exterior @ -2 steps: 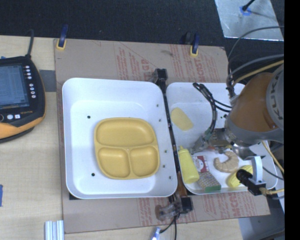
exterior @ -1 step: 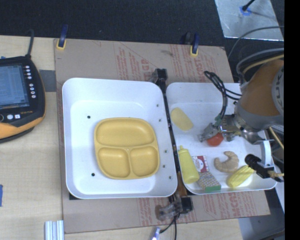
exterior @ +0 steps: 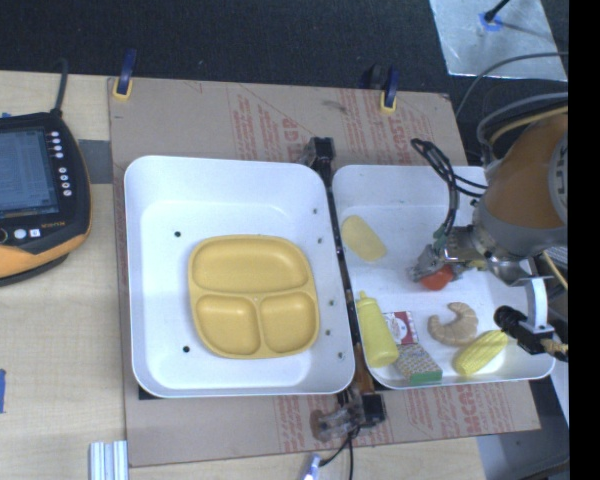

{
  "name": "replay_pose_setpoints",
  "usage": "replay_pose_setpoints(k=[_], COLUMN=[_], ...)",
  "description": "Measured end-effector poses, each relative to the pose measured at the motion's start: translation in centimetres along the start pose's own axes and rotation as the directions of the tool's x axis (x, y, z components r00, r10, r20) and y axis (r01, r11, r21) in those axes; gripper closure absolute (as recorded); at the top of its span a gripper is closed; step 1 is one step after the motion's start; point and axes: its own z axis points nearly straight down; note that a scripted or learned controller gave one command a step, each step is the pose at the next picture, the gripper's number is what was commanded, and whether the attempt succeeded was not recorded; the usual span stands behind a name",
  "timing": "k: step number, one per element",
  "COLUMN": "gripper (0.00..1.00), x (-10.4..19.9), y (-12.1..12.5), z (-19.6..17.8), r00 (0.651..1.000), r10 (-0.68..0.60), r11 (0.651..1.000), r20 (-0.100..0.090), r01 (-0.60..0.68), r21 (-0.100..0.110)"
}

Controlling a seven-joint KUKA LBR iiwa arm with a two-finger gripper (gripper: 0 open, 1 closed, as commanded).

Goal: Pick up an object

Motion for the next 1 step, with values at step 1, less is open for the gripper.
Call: replay_pose_setpoints(k=[1], gripper=[1.0], x=[4.72], y=[6.72], z=[-6.04], r00=[1.0], r10=[0.0], r11=[1.0], r20=[-0.002], r01=[0.0], r21=[-0.003])
